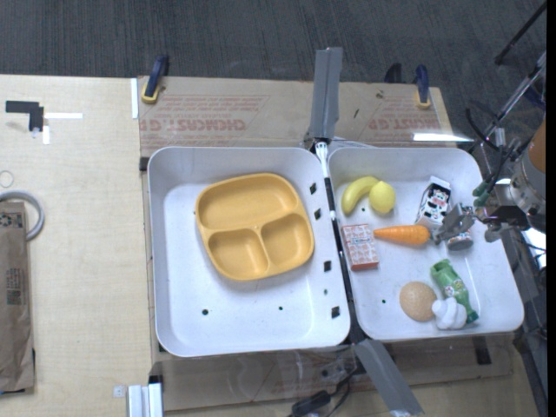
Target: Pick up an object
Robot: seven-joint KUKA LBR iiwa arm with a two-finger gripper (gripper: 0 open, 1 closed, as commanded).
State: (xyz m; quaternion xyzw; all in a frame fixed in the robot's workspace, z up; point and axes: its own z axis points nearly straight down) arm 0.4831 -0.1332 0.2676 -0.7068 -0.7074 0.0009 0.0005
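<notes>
So there are two shallow white bins next to each other on the light wooden surface (69, 233). The left white bin (174, 320) has a yellow plastic divided plate with three compartments (254, 225) sitting roughly in the middle, turned a bit askew.

The right white bin (382, 320) is where all the small stuff is. Up top there's a yellow toy banana (355, 193) touching a yellow toy lemon (382, 197). Below those is a small red and white printed box (360, 246), and just beside it an orange toy carrot (401, 235) lying sideways with its fat end pointing right. A small white carton with black and red print (435, 201) sits above the carrot's right end. Down in the lower right corner area there's a tan egg-shaped toy (418, 301), with a green bottle-shaped toy with a white end (453, 296) right next to it.

The metallic end effector (458, 230) reaches in from the right and sits low, right at the carrot's fat end, between the carton and the green toy. Can't tell from this angle how its grip stands, and I can't see anything between its tips.

Off to the far left a brown paper bag (16, 294) lies on the surface.
</notes>
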